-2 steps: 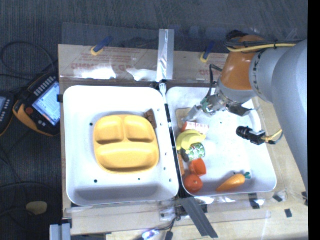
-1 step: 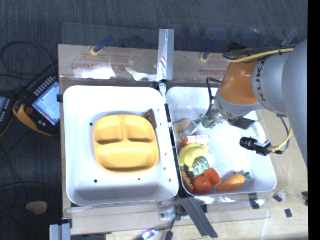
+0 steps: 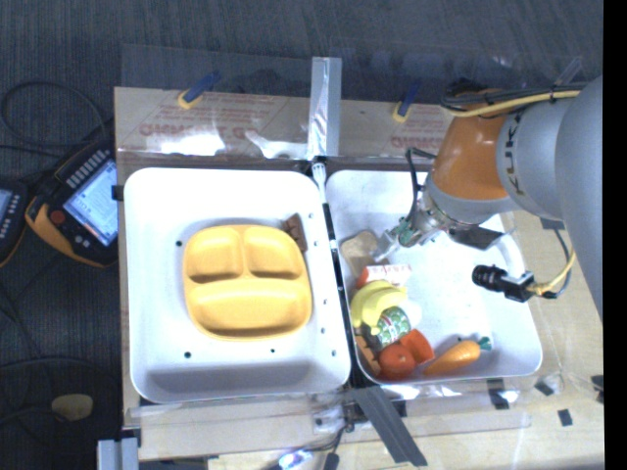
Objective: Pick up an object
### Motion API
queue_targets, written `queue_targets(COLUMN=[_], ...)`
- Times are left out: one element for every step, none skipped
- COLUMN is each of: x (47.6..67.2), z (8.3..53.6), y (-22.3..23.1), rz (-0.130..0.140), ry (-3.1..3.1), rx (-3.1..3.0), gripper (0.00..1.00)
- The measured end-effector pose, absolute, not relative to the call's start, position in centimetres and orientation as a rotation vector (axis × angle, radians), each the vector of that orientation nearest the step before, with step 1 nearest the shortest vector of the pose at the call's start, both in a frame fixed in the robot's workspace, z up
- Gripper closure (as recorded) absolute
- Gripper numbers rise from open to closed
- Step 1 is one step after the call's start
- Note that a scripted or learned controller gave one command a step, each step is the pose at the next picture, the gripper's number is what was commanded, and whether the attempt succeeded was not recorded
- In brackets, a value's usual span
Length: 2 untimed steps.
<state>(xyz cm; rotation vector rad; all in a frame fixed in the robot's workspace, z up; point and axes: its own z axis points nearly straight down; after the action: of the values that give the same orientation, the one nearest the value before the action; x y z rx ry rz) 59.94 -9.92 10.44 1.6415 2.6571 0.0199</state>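
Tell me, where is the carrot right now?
The carrot lies in the right bin, near its front edge, just right of the red tomato.

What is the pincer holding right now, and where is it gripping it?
It cannot be told. The pincer is low in the right bin, just above the pile of toy food, but nothing is visibly between its tips.

Brightness: even, fairly bright light is falling from overhead on both white bins (image 3: 147, 292).
Glare: the clear plastic sheet (image 3: 235, 130) behind the bins, up and left of the gripper (image 3: 409, 231), is throwing back white streaks.
Shadows: soft, short ones are lying under the yellow tray (image 3: 247, 280) and the arm (image 3: 529, 155).
Dim areas: the dark carpet (image 3: 294, 13) is reading grainy.
Sharpness: the whole picture is looking slightly soft; the small items below the gripper are blurring together.
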Motion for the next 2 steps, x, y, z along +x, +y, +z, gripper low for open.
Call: queue_targets(x=[61.04,61.04], z=[19.47,19.47], y=[-5.32,-5.34], rz=[-0.004,-0.004], ry=[2.358,2.358], rx=[2.076,2.076], gripper=[1.00,0.00])
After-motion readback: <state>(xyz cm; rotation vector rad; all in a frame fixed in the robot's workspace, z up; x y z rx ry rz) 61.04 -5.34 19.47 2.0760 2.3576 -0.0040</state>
